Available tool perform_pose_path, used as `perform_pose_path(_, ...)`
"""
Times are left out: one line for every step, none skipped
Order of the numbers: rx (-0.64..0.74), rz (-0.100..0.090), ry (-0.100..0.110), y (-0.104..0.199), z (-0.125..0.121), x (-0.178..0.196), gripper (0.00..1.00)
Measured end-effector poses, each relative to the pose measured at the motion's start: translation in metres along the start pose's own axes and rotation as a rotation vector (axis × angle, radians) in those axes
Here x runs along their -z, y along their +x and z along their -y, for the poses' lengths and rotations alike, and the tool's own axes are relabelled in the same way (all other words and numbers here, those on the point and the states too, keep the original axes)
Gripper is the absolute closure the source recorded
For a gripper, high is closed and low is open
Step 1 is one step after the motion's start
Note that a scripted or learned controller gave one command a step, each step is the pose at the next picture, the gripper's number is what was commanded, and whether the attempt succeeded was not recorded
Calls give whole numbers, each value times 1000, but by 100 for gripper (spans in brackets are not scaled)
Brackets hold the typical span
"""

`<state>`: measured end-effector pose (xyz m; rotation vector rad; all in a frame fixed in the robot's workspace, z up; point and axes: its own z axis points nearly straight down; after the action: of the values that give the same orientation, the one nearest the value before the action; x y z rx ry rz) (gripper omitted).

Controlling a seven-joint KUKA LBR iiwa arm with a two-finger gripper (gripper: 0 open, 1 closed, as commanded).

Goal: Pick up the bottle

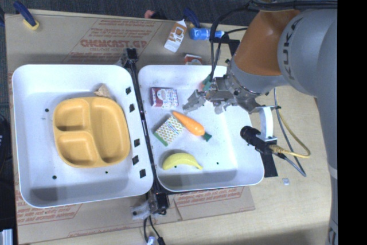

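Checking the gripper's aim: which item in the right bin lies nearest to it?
The carrot, orange with a green end, lies just below-left of the gripper. The red-and-white carton, patterned packet and banana lie farther off.

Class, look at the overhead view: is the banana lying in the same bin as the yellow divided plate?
No. The banana lies in the right bin below the carrot, while the yellow divided plate sits in the left bin.

My pincer (202,97) hangs over the right bin (229,175), just above the carrot (188,123). Below the carrot lies a banana (181,162) (a small carton (164,96) sits upper-left of it).
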<state>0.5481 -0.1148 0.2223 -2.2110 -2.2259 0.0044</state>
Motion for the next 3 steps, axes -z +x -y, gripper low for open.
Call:
perform_pose_path(5,0,3,0,0,10,100)
perform_pose_path(89,0,-1,-37,59,-22,100)
perform_pose_path(143,0,0,4,72,-21,100)
